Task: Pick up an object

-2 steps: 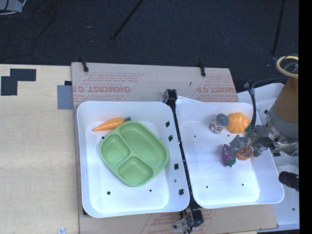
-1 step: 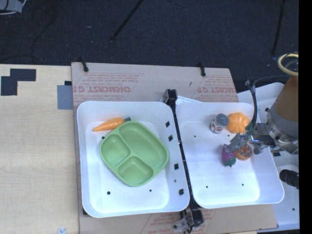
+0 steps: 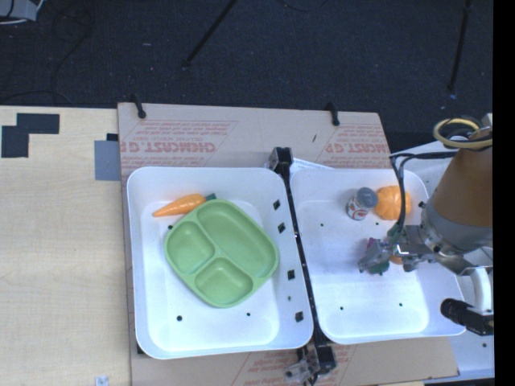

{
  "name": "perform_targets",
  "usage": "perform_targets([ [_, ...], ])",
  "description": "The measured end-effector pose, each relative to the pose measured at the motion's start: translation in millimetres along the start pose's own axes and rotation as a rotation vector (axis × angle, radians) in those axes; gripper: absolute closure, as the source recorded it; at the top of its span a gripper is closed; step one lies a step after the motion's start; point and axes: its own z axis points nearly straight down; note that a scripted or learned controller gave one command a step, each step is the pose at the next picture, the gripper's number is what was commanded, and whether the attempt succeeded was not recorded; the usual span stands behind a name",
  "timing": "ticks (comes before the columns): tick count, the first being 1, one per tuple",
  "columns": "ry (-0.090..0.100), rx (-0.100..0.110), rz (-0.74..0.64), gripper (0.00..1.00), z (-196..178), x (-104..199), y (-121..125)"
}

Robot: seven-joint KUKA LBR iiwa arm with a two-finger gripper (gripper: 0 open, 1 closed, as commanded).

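Left bin (image 3: 145, 296) holds tray (image 3: 221, 252) — carrot (image 3: 179, 206) behind it (touching); right bin (image 3: 338, 312) holds can (image 3: 360, 203).

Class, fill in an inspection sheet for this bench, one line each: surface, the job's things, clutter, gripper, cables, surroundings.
Surface: two shallow white bins side by side, left bin and right bin, on a cardboard sheet.
Job's things: green divided plate and orange carrot in the left bin, carrot at the plate's upper left; small can beside an orange round object in the right bin.
Clutter: nothing seen.
Gripper: gripper low inside the right bin, below the can; finger state too blurred to judge.
Cables: dark cable by the arm; more cables on the dark floor.
Surroundings: wooden tabletop left of the bins.
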Motion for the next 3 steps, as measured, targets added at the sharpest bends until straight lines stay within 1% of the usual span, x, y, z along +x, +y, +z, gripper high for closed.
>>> perform_targets([
  [1, 0.001, -0.001, 0.0, 0.0, 64.5, 1.0, -2.7],
  [2, -0.002, -0.007, 0.001, 0.0, 91.5, 1.7, -2.5],
  [3, -0.001, -0.007, 0.007, 1.0, 80.4, 0.6, -2.2],
])
